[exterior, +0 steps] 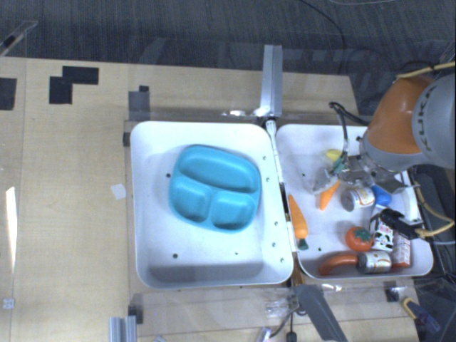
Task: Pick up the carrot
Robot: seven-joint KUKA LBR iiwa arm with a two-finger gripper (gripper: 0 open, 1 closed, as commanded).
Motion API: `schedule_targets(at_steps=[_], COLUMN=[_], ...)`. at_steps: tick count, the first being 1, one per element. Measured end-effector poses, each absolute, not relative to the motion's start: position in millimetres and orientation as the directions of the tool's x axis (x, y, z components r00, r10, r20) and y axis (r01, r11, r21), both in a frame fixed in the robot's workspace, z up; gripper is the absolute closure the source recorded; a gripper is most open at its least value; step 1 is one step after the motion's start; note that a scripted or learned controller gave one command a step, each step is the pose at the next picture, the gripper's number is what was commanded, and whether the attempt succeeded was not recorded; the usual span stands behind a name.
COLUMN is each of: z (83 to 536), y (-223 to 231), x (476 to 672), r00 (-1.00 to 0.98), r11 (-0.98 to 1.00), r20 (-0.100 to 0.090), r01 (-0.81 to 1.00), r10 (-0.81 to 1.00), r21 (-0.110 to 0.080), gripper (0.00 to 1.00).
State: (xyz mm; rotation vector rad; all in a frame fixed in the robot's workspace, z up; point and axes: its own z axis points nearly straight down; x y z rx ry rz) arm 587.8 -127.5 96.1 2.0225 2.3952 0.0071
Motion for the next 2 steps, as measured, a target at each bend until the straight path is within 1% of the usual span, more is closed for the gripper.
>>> schedule_targets(at_steps=[1, 2], z=[107, 125], y=[-126, -140], x=[589.8, 625.6], r00=[-0.169, 0.015], r11=[0.169, -0.015], r20=[-0.004, -0.002], r01=[0.986, 1.0], r10=[0.986, 1.0], r21=[0.014, 0.008], gripper=[1.0, 1.0])
